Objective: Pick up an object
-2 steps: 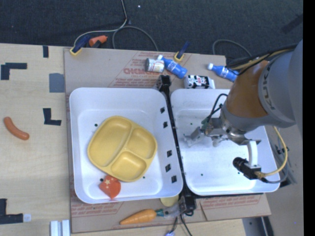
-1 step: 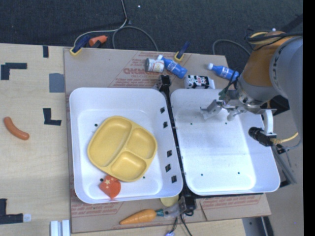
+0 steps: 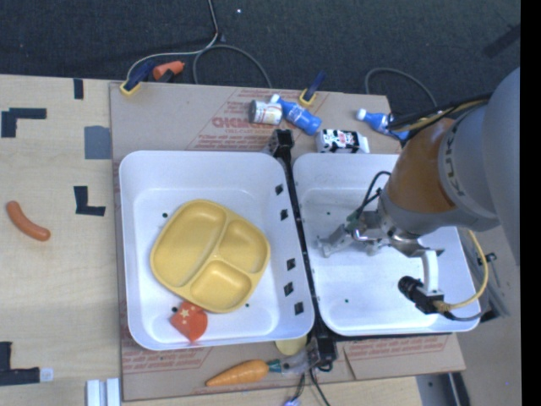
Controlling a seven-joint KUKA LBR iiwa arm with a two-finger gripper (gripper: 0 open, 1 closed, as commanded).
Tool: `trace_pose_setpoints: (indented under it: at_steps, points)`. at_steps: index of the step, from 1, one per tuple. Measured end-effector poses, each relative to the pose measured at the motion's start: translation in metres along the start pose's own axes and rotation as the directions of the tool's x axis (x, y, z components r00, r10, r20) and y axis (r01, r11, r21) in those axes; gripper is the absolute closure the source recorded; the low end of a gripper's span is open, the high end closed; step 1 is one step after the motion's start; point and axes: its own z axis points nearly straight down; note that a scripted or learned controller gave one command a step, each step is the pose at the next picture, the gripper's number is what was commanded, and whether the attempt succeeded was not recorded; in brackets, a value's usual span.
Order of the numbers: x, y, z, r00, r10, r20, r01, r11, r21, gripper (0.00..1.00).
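Observation:
My gripper (image 3: 336, 240) is low inside the right bin (image 3: 385, 318), near its left wall, pointing toward the divider between the bins. I see nothing held in it. In the left bin (image 3: 135, 193) lies a yellow divided plate (image 3: 211, 255), tilted diagonally. A small red object with a yellow star (image 3: 188, 320) sits just below the plate, at the bin's front edge. The grey arm with its orange band (image 3: 427, 176) covers the right bin's upper right part.
An orange carrot (image 3: 239, 373) lies on the cardboard in front of the bins. A sausage (image 3: 27, 221) rests on the bench at far left. Small bottles (image 3: 287, 112) and a black-and-white pack (image 3: 342, 141) lie behind the bins. Cables run at the back.

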Motion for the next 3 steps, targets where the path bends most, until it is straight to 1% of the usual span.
trace_pose_setpoints:
  at_steps: [1, 2, 3]
  points:
    - [-0.030, 0.130, -0.032, 1.000, -0.004, 0.001, 0.004, 1.000, -0.007, 0.00]
    - [0.011, 0.121, 0.001, 1.000, -0.004, 0.000, 0.004, 1.000, 0.004, 0.00]
    - [0.000, 0.126, -0.001, 1.000, -0.001, -0.002, 0.001, 1.000, 0.003, 0.00]
